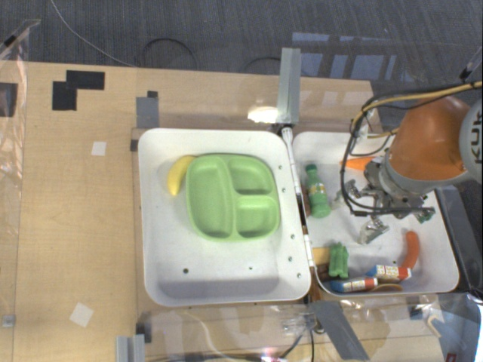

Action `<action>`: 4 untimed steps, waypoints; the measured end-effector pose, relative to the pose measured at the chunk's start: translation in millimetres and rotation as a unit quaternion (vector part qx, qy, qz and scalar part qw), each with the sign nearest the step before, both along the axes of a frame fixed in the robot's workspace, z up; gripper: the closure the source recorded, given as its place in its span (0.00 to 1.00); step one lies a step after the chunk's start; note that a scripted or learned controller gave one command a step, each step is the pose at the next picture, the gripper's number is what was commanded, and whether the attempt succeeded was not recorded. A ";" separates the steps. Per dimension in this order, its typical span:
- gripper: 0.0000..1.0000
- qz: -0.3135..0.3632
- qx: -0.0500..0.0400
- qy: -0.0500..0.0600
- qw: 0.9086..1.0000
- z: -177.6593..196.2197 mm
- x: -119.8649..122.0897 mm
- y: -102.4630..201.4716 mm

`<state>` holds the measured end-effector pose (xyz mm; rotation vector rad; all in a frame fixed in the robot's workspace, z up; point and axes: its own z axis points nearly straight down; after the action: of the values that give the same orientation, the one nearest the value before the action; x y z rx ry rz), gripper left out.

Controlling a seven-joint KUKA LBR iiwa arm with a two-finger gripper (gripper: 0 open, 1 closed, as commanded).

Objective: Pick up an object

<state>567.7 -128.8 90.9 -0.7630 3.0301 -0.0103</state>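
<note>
The arm (430, 145) is cut off by the right picture edge and covers most of an orange object (361, 164) near the right bin's (332, 145) far edge.

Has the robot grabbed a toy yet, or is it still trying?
Not yet, as far as I can see. The gripper hangs over bare floor in the right bin, with nothing visible between its fingers. The green bottle, the hot dog and the tubes all lie on the bin floor, untouched. The whole grab is left to do: reach one toy, close on it and lift.
</note>
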 end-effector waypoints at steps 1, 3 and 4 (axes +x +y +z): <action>0.00 0.017 0.002 0.003 1.000 -1.3 92.3 24.6; 1.00 0.041 -0.002 -0.006 0.999 162.1 105.8 -15.8; 1.00 0.208 -0.001 0.006 0.978 53.6 101.7 -77.3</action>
<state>669.5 -206.1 144.5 -1.3811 2.8156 -0.0018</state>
